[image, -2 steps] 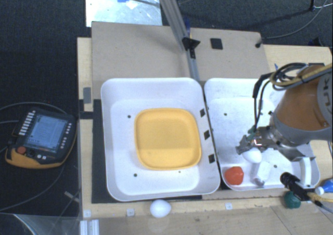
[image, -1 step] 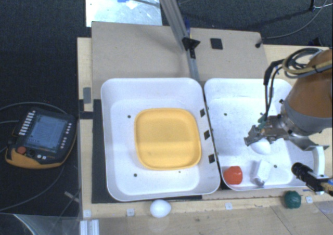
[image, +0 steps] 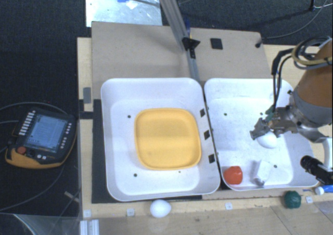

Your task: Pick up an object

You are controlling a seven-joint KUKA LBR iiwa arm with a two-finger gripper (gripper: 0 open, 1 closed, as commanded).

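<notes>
My gripper (image: pixel 264 131) hangs low over the right bin (image: pixel 234 99), reaching in from the right. A white rounded object (image: pixel 269 140) lies right under its tip and is partly hidden by it; I cannot tell whether they touch. Near the bin's front edge sit a small red object (image: pixel 233 174) and a white blocky object (image: pixel 261 171). A square yellow plate (image: pixel 168 138) lies flat in the middle of the left bin (image: pixel 117 125).
A white egg-shaped object (image: pixel 160 208) and a dark green ball (image: pixel 292 199) lie on the bench in front of the bins. A teach pendant (image: pixel 40 141) rests at the far left. A grey pole (image: pixel 174 10) slants in from the back.
</notes>
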